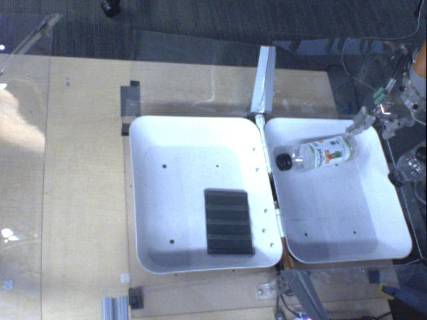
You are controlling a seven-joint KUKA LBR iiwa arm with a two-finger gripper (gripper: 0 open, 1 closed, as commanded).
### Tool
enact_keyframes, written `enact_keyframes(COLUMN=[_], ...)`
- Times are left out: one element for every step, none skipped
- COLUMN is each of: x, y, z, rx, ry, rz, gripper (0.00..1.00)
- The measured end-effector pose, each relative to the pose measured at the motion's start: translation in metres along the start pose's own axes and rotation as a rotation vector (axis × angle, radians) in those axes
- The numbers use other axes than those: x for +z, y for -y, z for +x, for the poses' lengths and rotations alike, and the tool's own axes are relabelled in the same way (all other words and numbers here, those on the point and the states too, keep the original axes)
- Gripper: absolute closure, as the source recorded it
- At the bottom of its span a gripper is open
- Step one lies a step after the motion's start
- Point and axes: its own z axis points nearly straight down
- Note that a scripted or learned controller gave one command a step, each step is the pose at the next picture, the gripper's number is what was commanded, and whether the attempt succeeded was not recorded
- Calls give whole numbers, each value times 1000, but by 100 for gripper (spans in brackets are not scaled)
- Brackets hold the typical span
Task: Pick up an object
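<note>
You are looking down on a pale wooden bench (73,199) that carries two shallow white bins side by side, their inner walls touching along a line of small clips. A metal bar (263,80) runs from that seam toward the bench's far edge. The left bin (160,139) holds a single black ribbed block (229,221), a flat rectangle with four raised ridges, lying near the bin's near edge and closer to its right wall than its left. The right bin (347,239) holds a clear plastic bottle (316,155) lying on its side close to the bin's far edge, its black cap pointing at the wall shared with the left bin, its white label with green and orange print facing up. The grey arm (417,89), orange band visible at the frame's edge, reaches in over the far right corner of the right bin. Its gripper (360,123) hangs at that corner, just beside the bottle's base; one slim finger slants down toward the bottle, but you cannot tell whether the fingers are spread or pressed together, nor whether they touch the bottle. The bottle rests on the bin floor.
</note>
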Motion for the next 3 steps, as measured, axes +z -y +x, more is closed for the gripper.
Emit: enact_keyframes(x=[57, 87, 159], y=[-25, -20, 1], z=[61, 101, 24], rx=[-257, -271, -246], ry=[-1, -1, 1], rz=[0, -1, -2], gripper=[0, 0, 0])
